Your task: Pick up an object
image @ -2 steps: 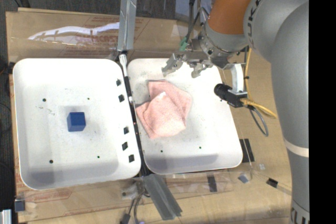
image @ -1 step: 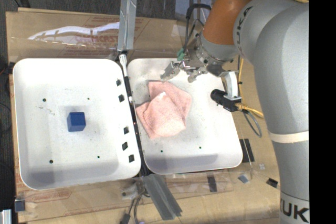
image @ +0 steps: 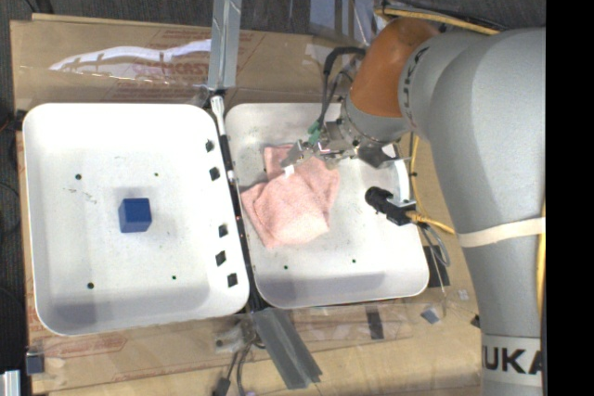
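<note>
Dark carpet ran behind your cardboard-topped counter (image: 111, 51), which carried two shallow white bins side by side. Your tool (image: 316, 146) sat low in the right white bin (image: 371, 278), at the upper edge of the crumpled pink cloth (image: 292, 199); I could not tell whether it was parted or closed. A pinch on one loose fold could have slipped as you lifted, letting the fabric slump back. The small blue cube (image: 135, 214) lay well apart in the left white bin (image: 56, 311).

Grey arm (image: 483, 134) bent leftward, pincer (image: 311, 148) low
</note>
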Controlling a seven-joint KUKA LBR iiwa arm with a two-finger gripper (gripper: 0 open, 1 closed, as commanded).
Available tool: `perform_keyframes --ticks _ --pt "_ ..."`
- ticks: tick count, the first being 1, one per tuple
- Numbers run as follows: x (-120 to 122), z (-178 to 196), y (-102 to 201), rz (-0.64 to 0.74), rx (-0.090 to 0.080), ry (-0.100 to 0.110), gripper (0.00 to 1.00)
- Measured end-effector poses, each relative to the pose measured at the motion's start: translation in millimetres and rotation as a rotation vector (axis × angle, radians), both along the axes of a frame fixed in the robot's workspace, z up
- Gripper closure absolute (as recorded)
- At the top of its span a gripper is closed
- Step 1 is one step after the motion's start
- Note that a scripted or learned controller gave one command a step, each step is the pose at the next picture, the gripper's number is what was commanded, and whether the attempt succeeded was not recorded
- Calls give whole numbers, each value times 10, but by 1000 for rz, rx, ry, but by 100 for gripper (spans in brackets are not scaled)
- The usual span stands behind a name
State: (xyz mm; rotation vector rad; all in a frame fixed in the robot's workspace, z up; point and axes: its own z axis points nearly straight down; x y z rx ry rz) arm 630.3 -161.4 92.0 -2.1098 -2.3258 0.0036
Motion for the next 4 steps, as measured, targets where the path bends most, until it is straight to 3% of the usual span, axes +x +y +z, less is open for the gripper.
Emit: perform_keyframes --ticks 1,2,3,4 --pt "-89 1 -265 76 2 2 0" --pt "93 829 -479 -46 0 -2 0" --pt "-487 9 -476 124 2 -1 0" --pt "-480 114 -474 128 2 -1 100"
